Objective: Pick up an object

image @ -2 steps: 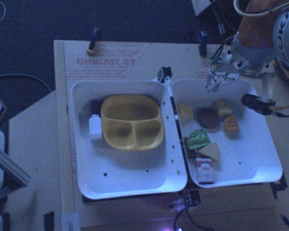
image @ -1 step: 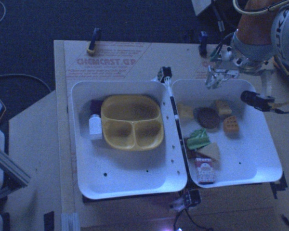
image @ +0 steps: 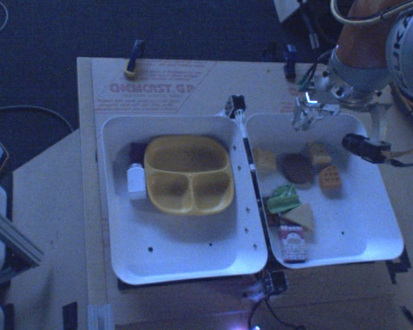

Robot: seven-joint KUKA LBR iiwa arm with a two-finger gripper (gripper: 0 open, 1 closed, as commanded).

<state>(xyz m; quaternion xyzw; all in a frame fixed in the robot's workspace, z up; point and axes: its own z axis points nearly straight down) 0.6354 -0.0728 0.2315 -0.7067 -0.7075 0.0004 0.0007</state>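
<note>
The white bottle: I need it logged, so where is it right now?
The white bottle sits in the left bin, against the left edge of the yellow divided plate.

Dim bluish light; a pale wooden bench (image: 89,267) on dark floor (image: 55,19); cable (image: 27,108) trailing left.

2 bins side by side on the bench (image: 89,184). Left bin (image: 193,260) — divided plate (image: 188,174) near its middle, small bottle (image: 136,181) touching the plate's left edge. Right bin (image: 372,225) — toy foods clustered toward its left half, small carton (image: 294,243) nearest the front wall. Gripper (image: 307,119) over the right bin's back edge.
</note>
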